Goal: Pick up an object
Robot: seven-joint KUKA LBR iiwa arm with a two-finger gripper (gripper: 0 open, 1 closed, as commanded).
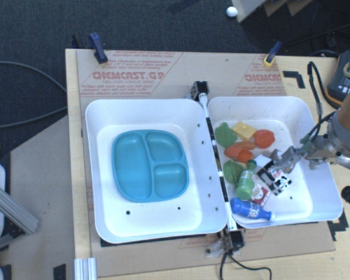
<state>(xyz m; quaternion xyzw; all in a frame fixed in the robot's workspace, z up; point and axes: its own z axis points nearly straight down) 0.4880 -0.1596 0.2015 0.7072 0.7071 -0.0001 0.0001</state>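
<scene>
Toys, bright and jumbled, fill the right bin; tool state unclear.

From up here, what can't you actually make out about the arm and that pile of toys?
- Gripper, camera view: too small and blurred against the clutter to tell whether its fingers are open or shut.
- Black-and-white object: too small to identify, partly under the gripper.
- Green bottle: its base is hidden by neighbouring toys.
- Arm: cut off by the right edge.
</scene>
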